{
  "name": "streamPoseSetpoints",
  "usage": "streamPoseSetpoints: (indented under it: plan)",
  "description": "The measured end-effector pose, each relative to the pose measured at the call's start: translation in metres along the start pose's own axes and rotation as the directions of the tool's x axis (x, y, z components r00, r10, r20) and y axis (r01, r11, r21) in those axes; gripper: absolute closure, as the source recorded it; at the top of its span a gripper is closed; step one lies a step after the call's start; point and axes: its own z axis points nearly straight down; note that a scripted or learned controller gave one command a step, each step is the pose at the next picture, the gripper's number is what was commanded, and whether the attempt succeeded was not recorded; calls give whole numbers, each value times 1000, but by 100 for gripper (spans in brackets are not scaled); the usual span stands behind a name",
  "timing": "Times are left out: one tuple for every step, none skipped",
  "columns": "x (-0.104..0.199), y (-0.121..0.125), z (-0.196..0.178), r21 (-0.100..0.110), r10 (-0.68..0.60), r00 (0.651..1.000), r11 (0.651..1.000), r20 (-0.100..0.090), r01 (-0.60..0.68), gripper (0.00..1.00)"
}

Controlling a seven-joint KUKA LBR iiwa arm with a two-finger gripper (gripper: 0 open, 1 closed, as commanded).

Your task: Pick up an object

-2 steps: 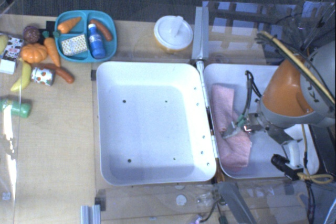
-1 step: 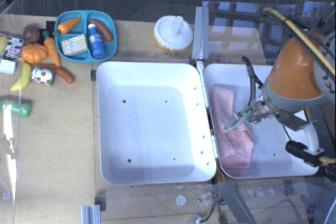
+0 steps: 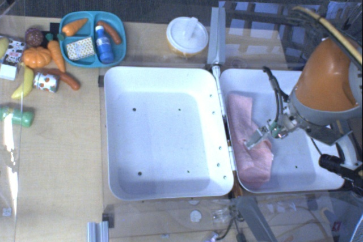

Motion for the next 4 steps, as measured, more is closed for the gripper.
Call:
streamPoseSetpoints:
  plan:
    - [-27,-16,108,-16,-56,998,998,12,56,0]
    - [-28,-13,96,-23,-55,998,998,18,55,100]
    - [-33,93,14,-3,15,1000,1000,2,-15,100]
    - [-77,126,16,-1,71,997,997,2,-71,100]
